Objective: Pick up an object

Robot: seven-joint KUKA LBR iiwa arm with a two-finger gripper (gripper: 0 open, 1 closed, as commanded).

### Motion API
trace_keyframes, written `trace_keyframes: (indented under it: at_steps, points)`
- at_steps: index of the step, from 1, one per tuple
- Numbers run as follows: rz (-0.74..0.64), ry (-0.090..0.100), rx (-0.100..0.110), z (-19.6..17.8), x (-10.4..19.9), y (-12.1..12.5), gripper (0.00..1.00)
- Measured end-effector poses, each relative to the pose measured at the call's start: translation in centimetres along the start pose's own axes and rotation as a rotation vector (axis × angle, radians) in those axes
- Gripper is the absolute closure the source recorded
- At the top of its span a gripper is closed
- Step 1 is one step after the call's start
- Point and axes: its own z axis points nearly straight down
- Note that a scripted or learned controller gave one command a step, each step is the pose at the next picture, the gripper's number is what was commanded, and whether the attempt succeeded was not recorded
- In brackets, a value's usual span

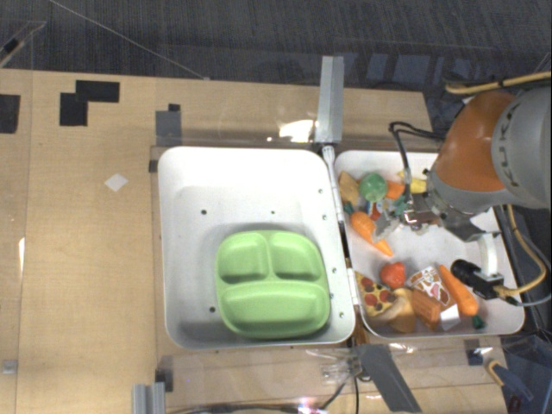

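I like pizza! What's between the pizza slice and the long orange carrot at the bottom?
In the camera view, a white-and-red snack packet lies between the pizza slice and the long orange carrot.

The bench [78, 257] is pale wood, with black patches at its far-left corner. Two shallow white bins sit directly on it, side by side — the left bin [185, 231] and the right bin [509, 317] — touching along a grey metal divider [330, 102].

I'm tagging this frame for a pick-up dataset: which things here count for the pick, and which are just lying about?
For the pick:
- gripper, low in the right bin
- orange carrot and green broccoli beside it
- red tomato, pizza slice

Lying about:
- green divided tray in the left bin
- black cable
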Motion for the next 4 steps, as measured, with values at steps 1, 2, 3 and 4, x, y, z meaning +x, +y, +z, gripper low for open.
trace_keyframes:
  at_steps: [1,2,3,4]
  points:
    - [0.0,0.0,0.0,0.0,0.0,0.0,0.0]
    - [0.011,-0.004,-0.019,2.5,0.2,-7.4,0.0]
    - [0.007,0.001,-0.024,1.3,0.5,-7.1,1.0]
    - [0.06,0.0,-0.002,-6.7,4.9,0.4,1.0]
